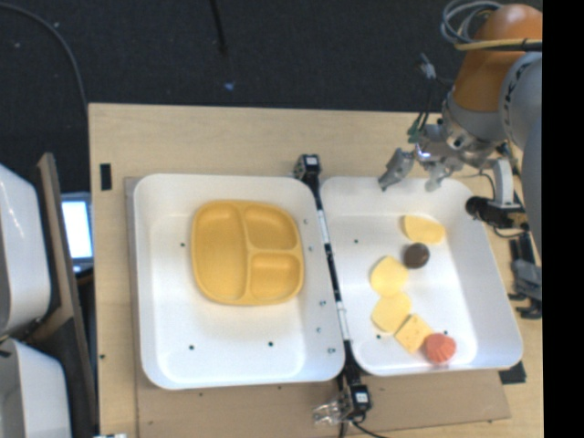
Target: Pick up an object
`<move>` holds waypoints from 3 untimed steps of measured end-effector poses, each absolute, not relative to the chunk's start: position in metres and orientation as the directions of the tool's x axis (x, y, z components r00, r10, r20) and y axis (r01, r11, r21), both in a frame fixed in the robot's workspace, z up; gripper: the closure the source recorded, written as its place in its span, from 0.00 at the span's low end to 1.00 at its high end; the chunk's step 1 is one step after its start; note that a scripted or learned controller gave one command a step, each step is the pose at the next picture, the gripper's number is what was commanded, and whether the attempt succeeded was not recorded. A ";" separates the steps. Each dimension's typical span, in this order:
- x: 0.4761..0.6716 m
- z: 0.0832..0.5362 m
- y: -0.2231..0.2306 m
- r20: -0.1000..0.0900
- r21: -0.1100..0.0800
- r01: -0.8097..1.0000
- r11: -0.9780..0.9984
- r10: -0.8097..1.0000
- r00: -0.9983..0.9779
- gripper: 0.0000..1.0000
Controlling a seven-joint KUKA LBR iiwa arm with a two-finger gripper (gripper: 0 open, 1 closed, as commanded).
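nearest the lens, a red ball (440, 349) sits in the right bin's (488, 267) front corner beside yellow pieces. the tool (412, 170) hangs released, holding nothing, over the far rim; the closest pick, a yellow oval piece (424, 229), lies just toward the camera from it.

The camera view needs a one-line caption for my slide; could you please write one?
Open pincer above the right bin's far edge; yellow pieces, dark ball, red ball inside.

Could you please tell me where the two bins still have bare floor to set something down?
Left bin: bare floor rings the yellow divided tray, widest along the near edge. Right bin: its left strip by the divider and the far end under the gripper are bare. Crowded: yellow pieces, dark ball and red object down its middle.
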State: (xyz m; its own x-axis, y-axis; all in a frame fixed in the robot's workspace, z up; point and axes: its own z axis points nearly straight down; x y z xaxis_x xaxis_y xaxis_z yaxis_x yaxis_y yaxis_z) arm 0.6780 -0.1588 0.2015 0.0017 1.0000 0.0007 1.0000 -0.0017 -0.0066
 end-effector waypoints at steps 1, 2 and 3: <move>0.680 0.206 -0.159 0.000 0.001 1.000 -0.001 1.000 0.001 0.00; 0.672 0.160 -0.155 0.000 -0.003 1.000 0.000 1.000 0.000 0.00; 0.671 0.107 -0.155 0.000 -0.004 1.000 0.000 1.000 0.000 0.00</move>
State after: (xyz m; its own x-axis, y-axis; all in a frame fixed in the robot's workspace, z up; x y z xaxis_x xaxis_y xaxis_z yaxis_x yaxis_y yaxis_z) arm 0.6705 -0.1553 0.1075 0.0004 1.0000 0.0000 1.0000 -0.0004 -0.0038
